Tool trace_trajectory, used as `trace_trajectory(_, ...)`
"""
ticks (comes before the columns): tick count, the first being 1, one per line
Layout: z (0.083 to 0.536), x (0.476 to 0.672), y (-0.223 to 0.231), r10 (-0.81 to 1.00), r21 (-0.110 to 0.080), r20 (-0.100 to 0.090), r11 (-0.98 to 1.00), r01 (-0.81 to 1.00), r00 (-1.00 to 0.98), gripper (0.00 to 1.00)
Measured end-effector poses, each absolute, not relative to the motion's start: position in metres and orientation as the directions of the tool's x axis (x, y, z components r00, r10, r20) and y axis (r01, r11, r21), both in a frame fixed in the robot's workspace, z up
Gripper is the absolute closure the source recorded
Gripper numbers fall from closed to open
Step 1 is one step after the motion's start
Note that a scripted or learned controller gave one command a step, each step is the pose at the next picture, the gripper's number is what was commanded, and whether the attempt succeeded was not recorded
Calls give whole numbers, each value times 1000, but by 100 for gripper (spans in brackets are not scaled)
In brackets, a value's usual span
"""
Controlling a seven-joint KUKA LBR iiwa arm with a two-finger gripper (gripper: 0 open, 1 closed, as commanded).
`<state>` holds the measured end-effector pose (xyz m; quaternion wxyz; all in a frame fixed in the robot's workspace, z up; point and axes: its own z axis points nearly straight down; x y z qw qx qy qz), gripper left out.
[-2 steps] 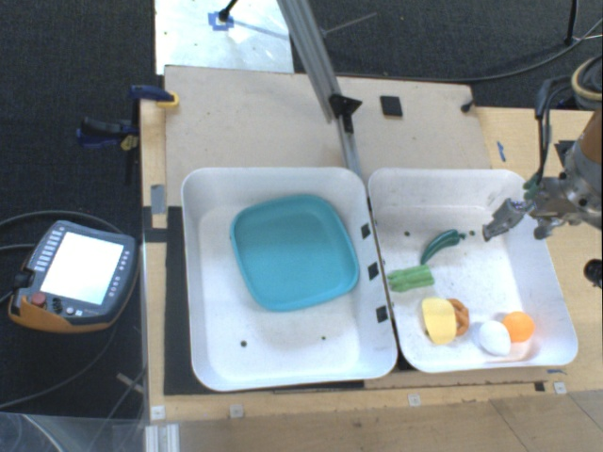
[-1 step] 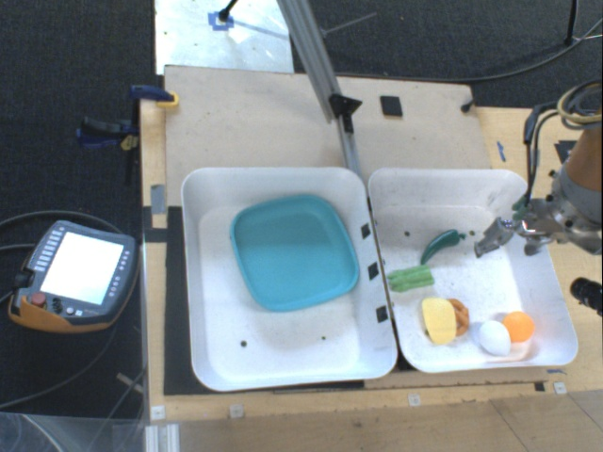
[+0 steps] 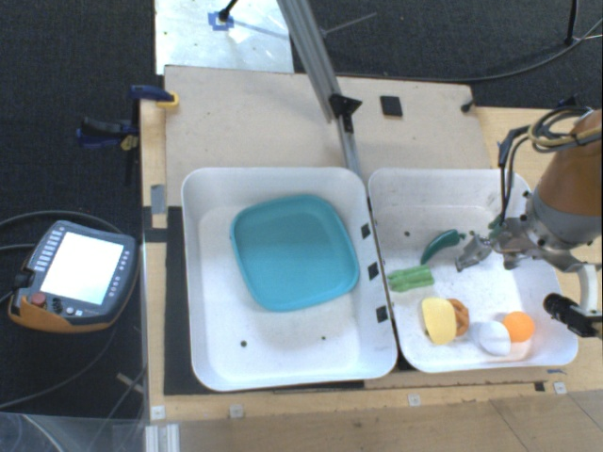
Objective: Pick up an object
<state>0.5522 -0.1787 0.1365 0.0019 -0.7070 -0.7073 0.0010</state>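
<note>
While the arm (image 3: 565, 191) reaches in from the right over the right bin (image 3: 424, 191), its gripper (image 3: 468, 252) hangs low in that bin, just beside the right end of a dark green curved piece (image 3: 439, 245); whether it touches that piece cannot be told, and nothing shows between its fingers. How wide they stand is too small and blurred to judge. Just below lies a light green block (image 3: 411, 278), and nearer the front wall sit a yellow piece (image 3: 437, 319) touching a brown one (image 3: 459, 314), then a white egg-like thing (image 3: 492, 337) beside an orange ball (image 3: 518, 326). The left bin (image 3: 203, 252) holds a teal plate (image 3: 294, 250), well apart from the gripper. On the table (image 3: 254, 111) behind the bins is a small black square (image 3: 391, 105). The step looks like the approach to a grasp, most likely on the dark green piece. The next move calls for settling the fingers either side of that piece, closing, and lifting straight up without nudging the block.
</note>
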Motion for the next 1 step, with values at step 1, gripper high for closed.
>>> trace_trajectory(1,150,554,-179,1000,2,-1,0,1000,0,100)
